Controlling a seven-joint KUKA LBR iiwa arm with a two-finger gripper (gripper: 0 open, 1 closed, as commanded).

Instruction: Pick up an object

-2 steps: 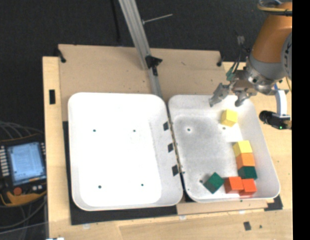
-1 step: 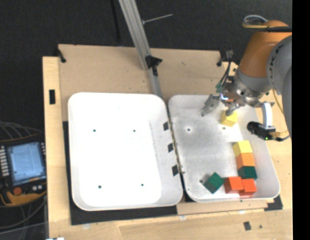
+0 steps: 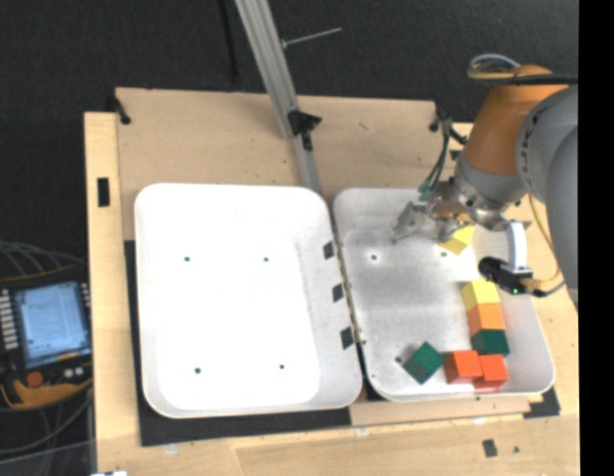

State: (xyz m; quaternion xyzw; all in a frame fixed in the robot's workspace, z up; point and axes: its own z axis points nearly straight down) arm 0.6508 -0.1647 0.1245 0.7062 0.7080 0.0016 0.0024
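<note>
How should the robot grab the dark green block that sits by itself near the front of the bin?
The dark green block lies turned like a diamond in the right bin, apart from the orange blocks. Probably best to come straight down from above and pinch two opposite flat sides, with the gripper twisted to match its slant.

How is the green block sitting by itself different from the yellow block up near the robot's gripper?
The green block is dark green; the yellow block is pale yellow. The green block lies near the right bin's front edge, just left of the orange blocks; the yellow block lies toward the back, right beside the gripper. The green block looks somewhat larger. Both sit turned at an angle in the same bin.
</note>
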